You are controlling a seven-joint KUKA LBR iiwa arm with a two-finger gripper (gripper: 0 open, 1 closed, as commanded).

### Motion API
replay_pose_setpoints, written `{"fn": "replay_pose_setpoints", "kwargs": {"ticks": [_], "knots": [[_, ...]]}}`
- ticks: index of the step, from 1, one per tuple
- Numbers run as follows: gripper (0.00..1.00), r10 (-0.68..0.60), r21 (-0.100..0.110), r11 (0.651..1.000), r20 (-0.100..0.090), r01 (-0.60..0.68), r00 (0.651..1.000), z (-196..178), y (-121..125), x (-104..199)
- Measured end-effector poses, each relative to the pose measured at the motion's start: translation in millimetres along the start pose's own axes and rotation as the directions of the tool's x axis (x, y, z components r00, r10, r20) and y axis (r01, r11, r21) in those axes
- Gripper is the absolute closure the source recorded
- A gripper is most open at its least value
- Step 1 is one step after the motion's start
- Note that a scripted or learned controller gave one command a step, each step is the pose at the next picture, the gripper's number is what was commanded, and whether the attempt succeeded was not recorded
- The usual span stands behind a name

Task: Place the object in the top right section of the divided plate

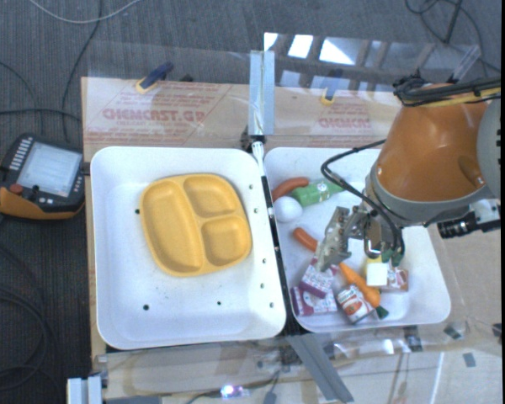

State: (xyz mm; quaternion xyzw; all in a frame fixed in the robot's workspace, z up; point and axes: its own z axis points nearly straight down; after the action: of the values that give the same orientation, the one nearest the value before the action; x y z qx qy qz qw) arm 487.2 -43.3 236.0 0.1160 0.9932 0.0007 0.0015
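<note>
A yellow divided plate lies in the left white bin, with one large section on its left and two smaller ones on its right. My gripper hangs low over the right bin, among the toy foods. Right around it lie an orange carrot, a second carrot and a pink-and-white carton. Whether anything sits between the fingers cannot be made out.
The right bin also holds a sausage, a green bottle, a white egg, a small jar and a yellow-white block. A teach pendant rests on the floor at the left.
</note>
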Motion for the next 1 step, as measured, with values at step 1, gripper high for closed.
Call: {"fn": "replay_pose_setpoints", "kwargs": {"ticks": [1], "knots": [[1.00,-0.080,0.000,0.997,-0.002,0.080,0.997,30.6,82.5,-28.1]]}}
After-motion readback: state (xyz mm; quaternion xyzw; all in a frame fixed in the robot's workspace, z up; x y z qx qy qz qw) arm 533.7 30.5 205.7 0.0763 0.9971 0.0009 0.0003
